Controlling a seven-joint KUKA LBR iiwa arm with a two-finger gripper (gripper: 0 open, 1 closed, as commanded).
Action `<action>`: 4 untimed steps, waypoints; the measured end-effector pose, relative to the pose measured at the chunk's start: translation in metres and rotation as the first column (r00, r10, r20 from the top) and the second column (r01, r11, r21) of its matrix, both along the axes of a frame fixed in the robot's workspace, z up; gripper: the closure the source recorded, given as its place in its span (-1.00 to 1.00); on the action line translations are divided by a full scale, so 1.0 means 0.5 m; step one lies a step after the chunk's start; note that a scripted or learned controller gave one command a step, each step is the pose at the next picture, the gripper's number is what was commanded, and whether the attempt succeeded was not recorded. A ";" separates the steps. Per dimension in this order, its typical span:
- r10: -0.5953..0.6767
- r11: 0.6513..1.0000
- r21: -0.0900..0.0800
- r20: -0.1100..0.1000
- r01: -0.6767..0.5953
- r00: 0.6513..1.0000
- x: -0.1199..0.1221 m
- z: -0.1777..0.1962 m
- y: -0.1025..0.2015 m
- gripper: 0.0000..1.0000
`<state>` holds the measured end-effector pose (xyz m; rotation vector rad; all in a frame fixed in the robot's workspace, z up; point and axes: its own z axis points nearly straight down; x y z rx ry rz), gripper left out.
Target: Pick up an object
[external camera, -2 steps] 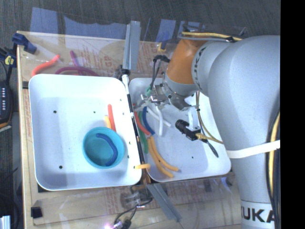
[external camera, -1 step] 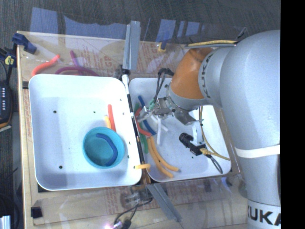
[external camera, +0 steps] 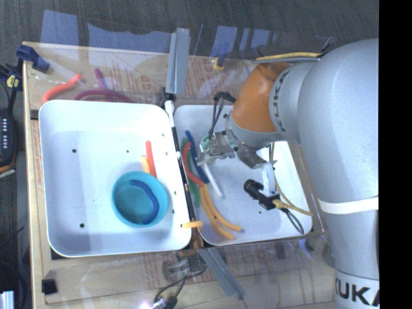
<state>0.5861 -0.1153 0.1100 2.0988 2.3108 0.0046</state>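
A loose heap of thin flexible sticks (external camera: 196, 172) lies in the right white plastic bin (external camera: 293, 221), pressed along the bin's left wall: green, red and blue ones near the top of the heap, a white stick slanting out toward the bin's middle, and orange and yellow ones curving down toward the bin's near edge. The claw (external camera: 207, 152) sits low over the upper part of this heap, at the left side of the right bin, just beside the green and blue sticks. Whether its fingers are apart or together cannot be told, and no stick is clearly seen between them. A small black block (external camera: 255, 190) with a cable hangs from the wrist over the middle of the right bin. Above the claw the grey arm with its orange band (external camera: 256, 105) covers the far right corner of that bin and the right side of the bench (external camera: 122, 76).

In the left white plastic bin (external camera: 64, 172), a round light-blue bowl (external camera: 140, 199) rests near the near right corner, with a darker blue curved piece inside it. A red stick (external camera: 149, 154) and a short yellow stick (external camera: 146, 166) lie just above the bowl, close to the bin's right wall. On the bench beyond the left bin's far edge lie an orange-red stick (external camera: 61, 87) and a magenta loop (external camera: 103, 96).
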 end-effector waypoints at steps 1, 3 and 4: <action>0.000 1.000 -0.001 0.001 0.000 1.000 0.000 0.001 -0.001 -1.00; 0.001 1.000 -0.002 -0.004 -0.001 1.000 -0.018 -0.001 0.016 1.00; -0.001 1.000 -0.006 -0.002 0.001 1.000 -0.018 0.001 0.011 -1.00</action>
